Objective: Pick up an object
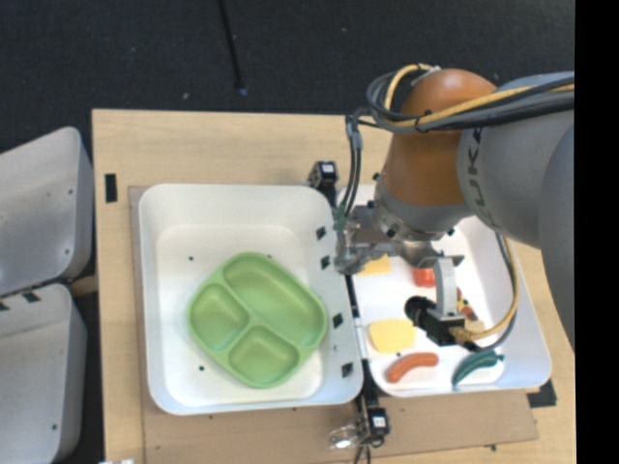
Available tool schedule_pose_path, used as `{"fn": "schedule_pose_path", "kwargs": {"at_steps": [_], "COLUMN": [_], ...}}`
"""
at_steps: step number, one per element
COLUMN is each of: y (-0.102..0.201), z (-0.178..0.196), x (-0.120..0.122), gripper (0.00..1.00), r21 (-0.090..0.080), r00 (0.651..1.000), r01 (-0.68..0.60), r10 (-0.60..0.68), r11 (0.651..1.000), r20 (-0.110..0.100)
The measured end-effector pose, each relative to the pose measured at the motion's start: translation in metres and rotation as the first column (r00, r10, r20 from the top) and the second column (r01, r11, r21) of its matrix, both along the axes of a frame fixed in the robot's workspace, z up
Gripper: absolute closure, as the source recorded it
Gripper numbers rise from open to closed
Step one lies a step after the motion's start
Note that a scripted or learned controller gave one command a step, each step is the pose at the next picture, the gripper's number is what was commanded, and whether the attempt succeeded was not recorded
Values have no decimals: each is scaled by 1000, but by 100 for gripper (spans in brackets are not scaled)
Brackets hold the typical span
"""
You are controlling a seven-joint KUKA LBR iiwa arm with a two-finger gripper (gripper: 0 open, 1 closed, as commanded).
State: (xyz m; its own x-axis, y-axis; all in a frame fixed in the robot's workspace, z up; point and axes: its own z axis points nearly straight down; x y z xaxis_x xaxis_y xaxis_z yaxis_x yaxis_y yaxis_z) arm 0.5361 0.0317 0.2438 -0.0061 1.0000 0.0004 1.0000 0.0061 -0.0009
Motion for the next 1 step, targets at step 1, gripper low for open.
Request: {"fn": "schedule_pose_path", "kwargs": {"at_steps": [1], "y": [55], "z": [9], "x": [0], "gripper": [100], "r21": [1], "r00": [1000], "r01": [-2], "r10": [2], "r11": [1000], "r20": [2]}}
